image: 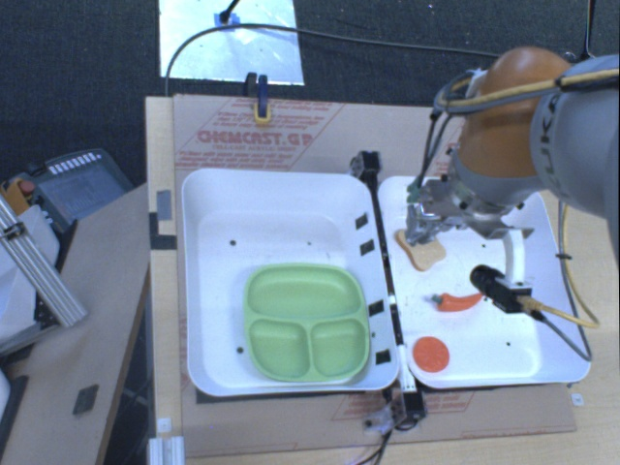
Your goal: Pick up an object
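My gripper (pixel 422 231) is low in the right bin (pixel 484 366), at its left side, directly over a tan bread-shaped piece (pixel 423 255). The piece lies on the bin floor, partly covered by the gripper. An orange-red carrot-like piece (pixel 458 302) lies in the middle of the same bin. A round orange disc (pixel 431 354) sits near that bin's front left corner.
The left bin (pixel 208 221) holds a green divided plate (pixel 305 321) in its front half. A black divider (pixel 378 260) separates the two bins. The grey arm with its orange band (pixel 513 105) crosses above the right bin's back.
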Robot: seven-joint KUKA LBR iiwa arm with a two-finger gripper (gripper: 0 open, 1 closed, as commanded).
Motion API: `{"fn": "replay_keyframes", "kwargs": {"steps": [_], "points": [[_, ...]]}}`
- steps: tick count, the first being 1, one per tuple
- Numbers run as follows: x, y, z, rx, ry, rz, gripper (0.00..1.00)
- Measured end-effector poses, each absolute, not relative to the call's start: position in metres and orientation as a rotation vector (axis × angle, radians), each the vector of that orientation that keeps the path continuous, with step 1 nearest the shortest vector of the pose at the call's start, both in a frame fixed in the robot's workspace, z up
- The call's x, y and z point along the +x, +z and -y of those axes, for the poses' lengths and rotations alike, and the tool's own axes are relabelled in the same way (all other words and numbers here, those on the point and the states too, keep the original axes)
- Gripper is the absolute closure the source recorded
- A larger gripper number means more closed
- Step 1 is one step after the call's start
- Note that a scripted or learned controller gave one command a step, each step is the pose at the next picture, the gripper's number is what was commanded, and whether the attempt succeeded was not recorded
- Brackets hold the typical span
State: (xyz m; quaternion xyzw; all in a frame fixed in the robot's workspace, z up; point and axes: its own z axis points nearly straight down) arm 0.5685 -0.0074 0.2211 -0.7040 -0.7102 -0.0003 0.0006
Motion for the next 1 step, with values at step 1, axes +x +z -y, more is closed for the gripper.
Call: {"fn": "replay_keyframes", "kwargs": {"steps": [1], "points": [[0.5633,0.2323,-0.0441,-2.21,-0.005,2.233,1.0]]}}
